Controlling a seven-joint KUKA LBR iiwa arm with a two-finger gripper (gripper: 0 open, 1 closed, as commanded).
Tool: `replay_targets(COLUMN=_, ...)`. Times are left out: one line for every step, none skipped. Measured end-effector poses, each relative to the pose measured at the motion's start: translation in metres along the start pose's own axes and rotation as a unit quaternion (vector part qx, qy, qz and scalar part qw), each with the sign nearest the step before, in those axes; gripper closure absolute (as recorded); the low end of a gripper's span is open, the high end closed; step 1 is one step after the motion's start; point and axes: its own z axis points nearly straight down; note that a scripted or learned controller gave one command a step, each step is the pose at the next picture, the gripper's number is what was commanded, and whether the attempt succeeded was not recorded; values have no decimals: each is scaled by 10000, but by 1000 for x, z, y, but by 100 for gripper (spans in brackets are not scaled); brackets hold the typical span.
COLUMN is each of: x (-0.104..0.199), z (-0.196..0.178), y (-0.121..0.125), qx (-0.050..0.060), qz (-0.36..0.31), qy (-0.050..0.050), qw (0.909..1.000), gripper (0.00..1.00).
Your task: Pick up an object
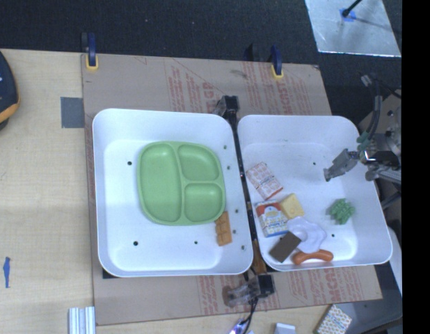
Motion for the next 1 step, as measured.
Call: replay_targets(x=-53, z=152, y=15, qx=30, qz=9, qy=-1, qw=10000, gripper=0)
